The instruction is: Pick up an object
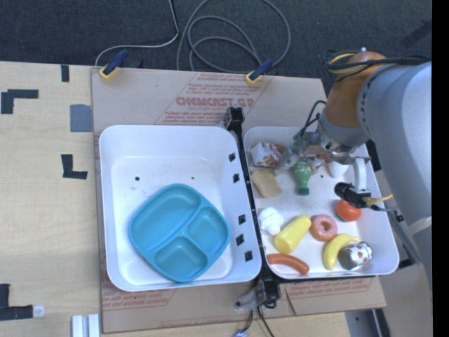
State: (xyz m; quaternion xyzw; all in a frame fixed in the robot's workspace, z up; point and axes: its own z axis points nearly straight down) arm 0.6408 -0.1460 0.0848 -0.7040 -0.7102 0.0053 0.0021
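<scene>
Left bin [112, 188]: holds one blue divided tray [179, 232], lying flat. Judged stiff, light plastic; its raised rim is the only practical hold.

Cardboard sheet [203, 100] under both bins: red print on the far side, partly legible, apparently "CHEMCAST GP". No other writing can be read.

Right bin [390, 255]: small toy foods. From the left: a white lump [270, 220], a tan slab [266, 182], a crumpled wrapper [264, 152], a red sausage [287, 262], a yellow piece [292, 233], a green bottle [302, 175], a pink doughnut [323, 227], a banana [335, 250], an orange ball [348, 210].

Gripper [306, 148]: low over the far side of the right bin, just beyond the green bottle, the likeliest target. Whether it touches the bottle cannot be told, nor can the set of the gripper.

Handling judgement: the bottle looks light, hard and smooth, liable to roll or slip; take it across the body, not the narrow neck.
</scene>
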